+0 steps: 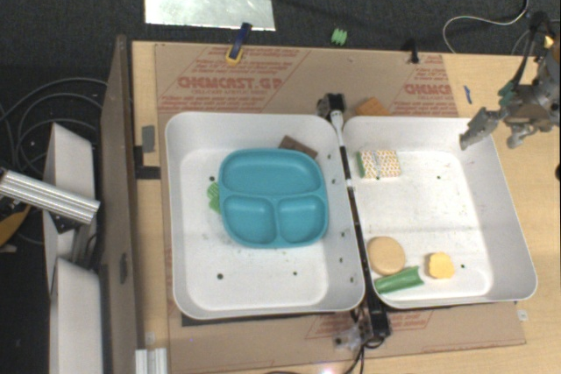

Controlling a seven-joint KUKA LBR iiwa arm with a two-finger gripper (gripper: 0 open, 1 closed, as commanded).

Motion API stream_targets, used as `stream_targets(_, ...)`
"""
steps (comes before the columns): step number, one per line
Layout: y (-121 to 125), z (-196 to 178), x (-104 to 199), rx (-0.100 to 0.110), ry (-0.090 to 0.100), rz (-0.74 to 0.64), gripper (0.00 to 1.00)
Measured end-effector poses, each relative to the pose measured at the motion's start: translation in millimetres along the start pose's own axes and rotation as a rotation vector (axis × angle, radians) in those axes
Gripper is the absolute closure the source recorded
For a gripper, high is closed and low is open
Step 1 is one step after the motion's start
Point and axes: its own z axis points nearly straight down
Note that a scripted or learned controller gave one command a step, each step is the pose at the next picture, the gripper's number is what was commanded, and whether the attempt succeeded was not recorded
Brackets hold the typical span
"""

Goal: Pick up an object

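Objects open to a pick lie mostly in the right white shallow bin: a round tan biscuit-like disc, a small yellow lump and a green stick-shaped piece clustered near its front edge, plus a speckled white block near its back left corner. The claw hangs over the far right rim of that bin, well apart from all of them; whether it is open or closed I cannot tell.

The risk, as I judge it, is crowding: the disc and the green stick touch, so a descent there may nudge one aside or pinch nothing. Pieces close to the bin wall could also block the claw.

In the left white bin a blue-green divided plastic plate covers a green scrap and a brown piece.
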Motion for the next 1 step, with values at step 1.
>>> stream_targets(1, 25.1, 108.3, 29.7, 0.007, 0.003, -0.004, 0.0)
